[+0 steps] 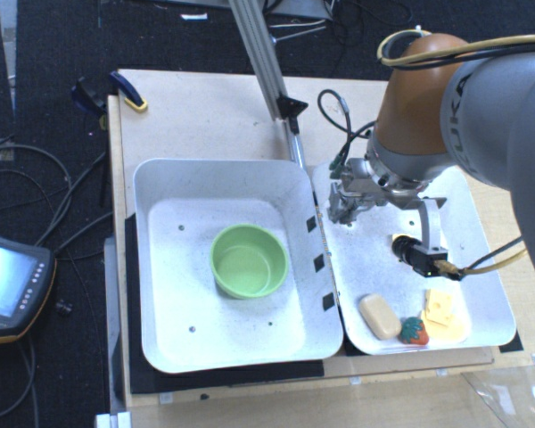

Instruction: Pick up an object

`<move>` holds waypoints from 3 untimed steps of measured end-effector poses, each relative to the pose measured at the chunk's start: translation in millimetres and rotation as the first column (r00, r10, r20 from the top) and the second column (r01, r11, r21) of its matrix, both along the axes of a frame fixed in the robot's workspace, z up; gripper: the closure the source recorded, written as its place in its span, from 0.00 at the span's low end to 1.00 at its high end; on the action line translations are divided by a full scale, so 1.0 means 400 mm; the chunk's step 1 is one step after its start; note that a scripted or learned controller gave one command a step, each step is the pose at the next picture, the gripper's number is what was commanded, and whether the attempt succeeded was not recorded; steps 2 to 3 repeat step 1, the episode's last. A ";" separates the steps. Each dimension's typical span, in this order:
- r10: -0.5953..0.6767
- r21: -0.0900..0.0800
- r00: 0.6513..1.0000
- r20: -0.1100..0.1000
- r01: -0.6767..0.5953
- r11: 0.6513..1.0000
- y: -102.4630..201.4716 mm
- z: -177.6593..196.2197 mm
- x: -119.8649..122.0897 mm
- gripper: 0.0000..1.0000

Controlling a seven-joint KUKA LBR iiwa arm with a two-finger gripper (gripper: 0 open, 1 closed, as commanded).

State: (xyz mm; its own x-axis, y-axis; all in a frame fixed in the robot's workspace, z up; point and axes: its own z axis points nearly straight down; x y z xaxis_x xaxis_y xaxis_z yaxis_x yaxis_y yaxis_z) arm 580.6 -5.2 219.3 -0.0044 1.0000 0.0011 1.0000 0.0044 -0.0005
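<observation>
A tan, rounded block [380, 316] lay near the front edge of the right bin [481, 266], with a small red and green toy [414, 331] just beside it and a pale yellow, cheese-like piece [441, 312] close behind that toy. The three sat together in the bin's near corner. In the left bin [160, 239] a green bowl [249, 260] stood upright near the middle, nothing visible inside it. The gripper [346, 205] hung over the far left part of the right bin, close to the wall shared by the two bins; whether it was spread or pressed together could not be told, and nothing could be seen in it. The tan block and its neighbours lay well apart from the gripper, toward the front.
</observation>
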 end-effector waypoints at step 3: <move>0.001 0.000 1.000 0.002 -0.001 1.000 0.131 0.045 -0.013 1.00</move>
